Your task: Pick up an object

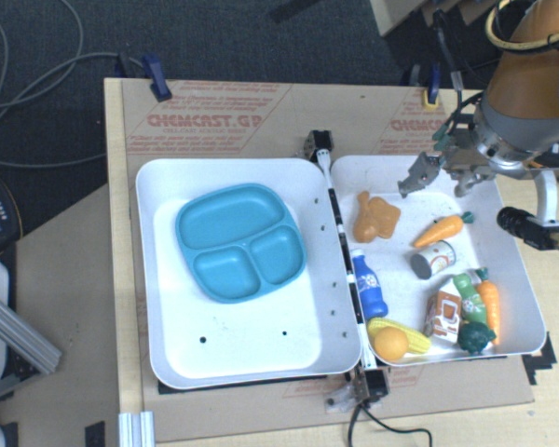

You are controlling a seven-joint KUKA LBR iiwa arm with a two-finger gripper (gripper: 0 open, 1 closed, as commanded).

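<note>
Your claw (441, 174) hangs over the far edge of the right bin (526, 291), fingers spread wide with nothing between them. Just below it in that bin you have an orange toy bear (376, 218) and a carrot (438, 231); a blue bottle (367, 287) lies along the bin's left edge. The left bin (158, 203) carries a blue divided plate (240, 241).

One fixed camera looks down on my bench (261, 110) at a slant from above, far enough back to take in both white bins: the left bin (158, 250) and the right bin (517, 277) side by side. My arm (531, 73) enters from the frame's upper right.
</note>
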